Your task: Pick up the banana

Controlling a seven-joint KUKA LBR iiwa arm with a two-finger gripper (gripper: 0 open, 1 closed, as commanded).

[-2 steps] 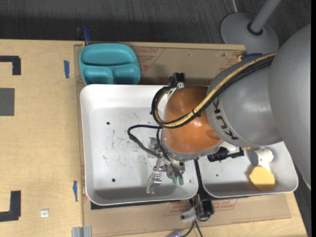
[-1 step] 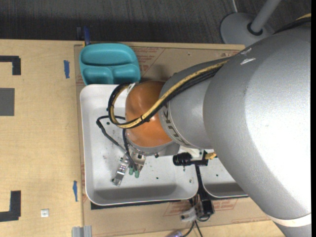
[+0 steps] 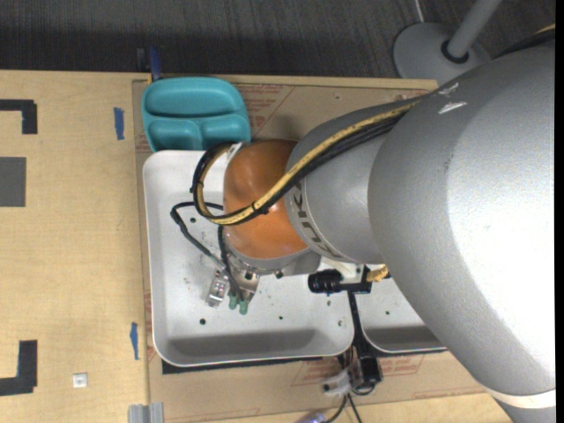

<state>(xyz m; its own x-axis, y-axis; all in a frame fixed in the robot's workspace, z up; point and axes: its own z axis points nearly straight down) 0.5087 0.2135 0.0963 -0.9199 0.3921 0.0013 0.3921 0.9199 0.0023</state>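
Tool (image 3: pixel 227 296) first: you'll find it low over the left bin (image 3: pixel 167 236), in the middle of that bin's floor and a bit toward the front wall. What shows of it is a small metal piece on one side and a green tip just beside it. From this angle you cannot tell whether it is wide or narrow, and nothing can be seen gripped in it.

You cannot tell where the banana lies either. The arm (image 3: pixel 458 218) comes in from the right and its grey bulk hides the right part of the left bin and nearly all of the right bin (image 3: pixel 397 340), of which you get just a strip of the front rim. The orange band (image 3: pixel 256 210) sits directly above the tool, over the back half of the left bin, with black and yellow cables (image 3: pixel 207 203) looping around its left side.

Look at the bare floor around the tool and you'll see scattered dark specks (image 3: pixel 280 315). A teal dish (image 3: pixel 196 113) with two hollows stands just behind the left bin, touching or overlapping its back rim. The worktop (image 3: pixel 70 236) to the left is tan board, with blue tape (image 3: pixel 120 123) near the bin's corner and black marks (image 3: pixel 26 117) farther out.
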